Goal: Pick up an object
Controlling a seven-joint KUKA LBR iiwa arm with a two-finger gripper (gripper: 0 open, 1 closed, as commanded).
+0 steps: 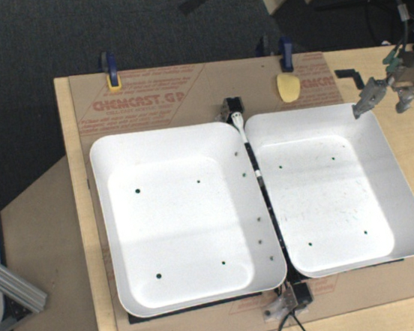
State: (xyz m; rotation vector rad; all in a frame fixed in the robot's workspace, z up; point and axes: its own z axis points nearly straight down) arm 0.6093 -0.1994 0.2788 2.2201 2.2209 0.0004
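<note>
The pincer (379,96) hangs with its fingers spread apart and nothing between them, over the far right corner of the right bin (398,242). The left bin (132,284) lies well apart. No object to pick is discernible.

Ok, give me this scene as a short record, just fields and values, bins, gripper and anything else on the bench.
left bin: white, shallow, four dark dots on its floor
right bin: white, shallow, beside the left bin, faint specks on its floor
gripper: at the right bin's far right corner
yellow piece: on the board behind the right bin
blue clamps: along the board's far edge
</note>
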